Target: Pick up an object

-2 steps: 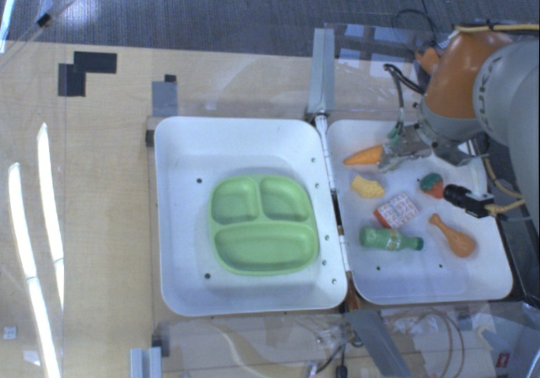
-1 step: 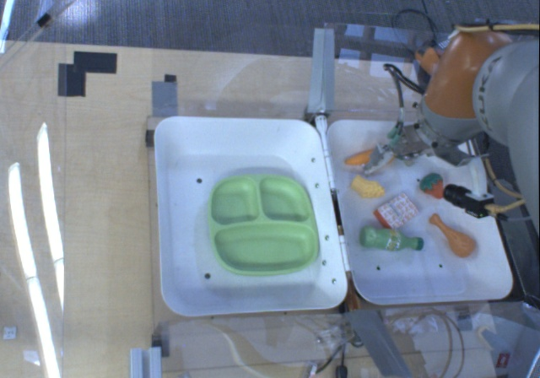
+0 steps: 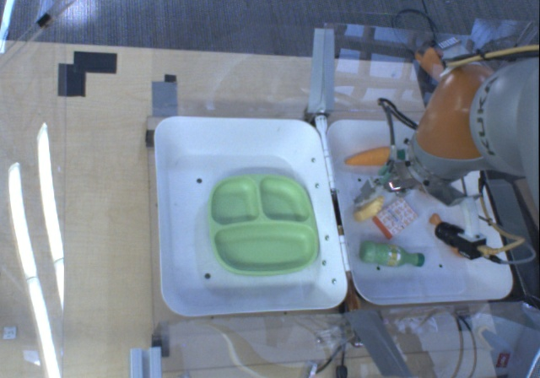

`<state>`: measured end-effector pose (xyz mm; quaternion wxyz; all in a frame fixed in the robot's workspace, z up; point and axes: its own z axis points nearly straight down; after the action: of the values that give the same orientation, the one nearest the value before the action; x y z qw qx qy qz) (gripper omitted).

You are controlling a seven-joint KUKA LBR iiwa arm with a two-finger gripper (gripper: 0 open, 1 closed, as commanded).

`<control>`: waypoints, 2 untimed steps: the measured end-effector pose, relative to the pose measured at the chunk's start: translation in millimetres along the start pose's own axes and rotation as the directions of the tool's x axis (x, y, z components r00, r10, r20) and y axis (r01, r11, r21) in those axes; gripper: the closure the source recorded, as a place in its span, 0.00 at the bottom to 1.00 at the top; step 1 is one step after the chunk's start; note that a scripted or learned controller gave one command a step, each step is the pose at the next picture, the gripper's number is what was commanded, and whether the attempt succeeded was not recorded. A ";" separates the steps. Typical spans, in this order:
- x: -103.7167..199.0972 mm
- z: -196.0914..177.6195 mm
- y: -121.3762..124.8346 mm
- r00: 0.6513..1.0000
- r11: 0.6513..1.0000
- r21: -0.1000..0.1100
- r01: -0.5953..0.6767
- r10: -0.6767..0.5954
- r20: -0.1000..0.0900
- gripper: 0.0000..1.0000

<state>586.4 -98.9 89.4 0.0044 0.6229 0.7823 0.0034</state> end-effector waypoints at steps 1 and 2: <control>0.6 -12.6 3.2 1.000 1.000 -0.008 0.000 0.000 0.000 1.00; 0.5 -12.6 3.1 1.000 1.000 -0.008 0.000 0.000 0.000 0.00</control>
<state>589.1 -97.8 102.0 0.0068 0.6227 0.7824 0.0065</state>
